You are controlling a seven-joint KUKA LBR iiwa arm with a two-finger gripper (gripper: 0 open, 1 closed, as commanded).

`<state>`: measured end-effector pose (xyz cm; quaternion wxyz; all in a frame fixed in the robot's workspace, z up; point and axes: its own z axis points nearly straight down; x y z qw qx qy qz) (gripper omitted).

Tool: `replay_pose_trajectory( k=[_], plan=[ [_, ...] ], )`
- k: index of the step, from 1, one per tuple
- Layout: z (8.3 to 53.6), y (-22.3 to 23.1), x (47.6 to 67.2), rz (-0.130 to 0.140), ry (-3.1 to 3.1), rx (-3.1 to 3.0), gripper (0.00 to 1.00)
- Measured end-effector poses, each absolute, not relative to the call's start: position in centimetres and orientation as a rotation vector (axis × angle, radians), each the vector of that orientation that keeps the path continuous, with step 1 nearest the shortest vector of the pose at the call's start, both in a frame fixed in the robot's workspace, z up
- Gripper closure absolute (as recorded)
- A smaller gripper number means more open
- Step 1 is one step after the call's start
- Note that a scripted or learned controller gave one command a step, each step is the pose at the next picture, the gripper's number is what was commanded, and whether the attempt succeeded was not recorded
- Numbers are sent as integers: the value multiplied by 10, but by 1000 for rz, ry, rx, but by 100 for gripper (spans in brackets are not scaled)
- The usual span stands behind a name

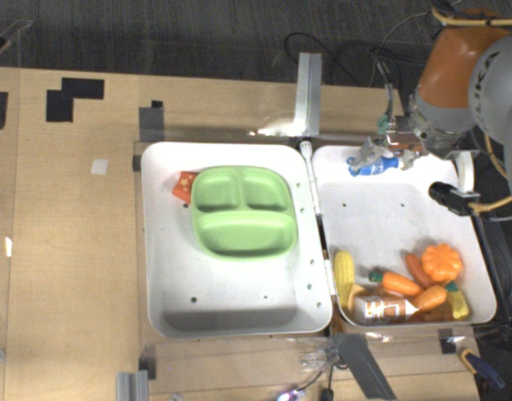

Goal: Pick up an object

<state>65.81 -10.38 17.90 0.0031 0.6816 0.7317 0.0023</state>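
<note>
The camera view looks down on a light wooden bench (63,249) that carries two shallow white plastic bins side by side. In the left bin (168,299) there is a green plastic plate with three compartments (242,210), lying flat in the upper half of the bin. A small red and orange piece (184,187) shows from under the left edge of the plate.

The grey arm with the orange band (456,65) comes in from the right and reaches over the far edge of the right bin (389,215). Its two-finger gripper (379,150) is low over the upper left part of this bin. A small blue object (374,166) is directly at the fingertips, but I cannot tell if the jaws are spread or pressed on it, because the picture is not sharp enough there.

The other objects lie together in the near right corner of the right bin: a yellow corn cob (344,270), a brown bottle with a white label (385,308), two orange carrots (414,291), a small orange pumpkin (442,261) and a reddish sausage shape (415,267) just beside it. They are touching or overlapping each other.
</note>
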Motion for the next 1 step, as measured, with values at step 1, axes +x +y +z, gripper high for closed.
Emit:
replay_pose_trajectory(
  k=[1],
  plan=[
    [186, -41, 611, 5, 2173, 2266, 100]
  ],
)
